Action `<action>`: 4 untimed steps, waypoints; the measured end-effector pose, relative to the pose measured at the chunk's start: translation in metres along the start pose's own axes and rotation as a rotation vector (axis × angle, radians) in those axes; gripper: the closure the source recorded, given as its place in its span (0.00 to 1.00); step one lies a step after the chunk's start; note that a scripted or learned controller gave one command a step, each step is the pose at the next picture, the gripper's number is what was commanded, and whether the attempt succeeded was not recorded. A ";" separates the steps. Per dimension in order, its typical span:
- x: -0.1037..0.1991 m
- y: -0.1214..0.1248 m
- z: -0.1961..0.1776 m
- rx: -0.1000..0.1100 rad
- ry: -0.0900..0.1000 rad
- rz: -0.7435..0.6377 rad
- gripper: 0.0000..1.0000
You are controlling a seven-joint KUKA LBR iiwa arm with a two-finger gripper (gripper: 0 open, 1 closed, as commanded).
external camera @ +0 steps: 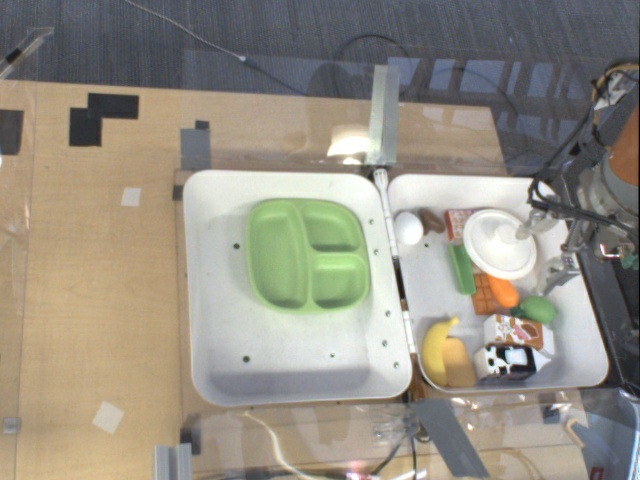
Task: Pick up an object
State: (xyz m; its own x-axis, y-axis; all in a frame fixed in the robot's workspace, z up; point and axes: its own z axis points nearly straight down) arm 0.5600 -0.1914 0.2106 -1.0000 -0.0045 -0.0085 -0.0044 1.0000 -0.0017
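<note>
Front of right bin: a banana lies by the near wall, with a brownish piece touching it on the right and a black-and-white cow-print carton just beside that.
Right bin: white and shallow, it holds all the small things.
Middle of right bin: an orange carrot-like piece lies on a small orange waffle-patterned piece; a green rounded thing sits just right of them, and a green stick lies to their left.
Back of right bin: a white egg rests near the dividing wall, a small dark brown thing sits just right of it, and a red-and-white packet lies next to that.
White bowl: round, upturned or lidded, I cannot tell which; it sits between the packet and the arm and overlaps the packet's edge.
Left bin: it holds a green divided plate with three compartments, lying near the middle.
Arm: it reaches in from the right over the far right corner of the right bin.
Gripper: low over the bin's right side, just beside the white bowl; whether it is apart or together cannot be told, and nothing is seen clamped in it.
Bench: tan wood, with black squares near its far left.
</note>
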 end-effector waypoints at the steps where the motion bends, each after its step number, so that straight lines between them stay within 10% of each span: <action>1: -0.004 0.045 0.109 0.001 -0.011 0.186 0.00; 2: 0.045 0.036 0.111 0.004 -0.038 0.283 0.00; 3: 0.011 0.084 0.111 0.000 -0.034 0.312 0.00; 4: 0.018 0.032 0.112 -0.001 -0.030 0.406 0.00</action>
State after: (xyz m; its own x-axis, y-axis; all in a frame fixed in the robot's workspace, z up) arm 0.5428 -0.1596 0.0985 -0.9197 0.3909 -0.0372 0.3909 0.9204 0.0086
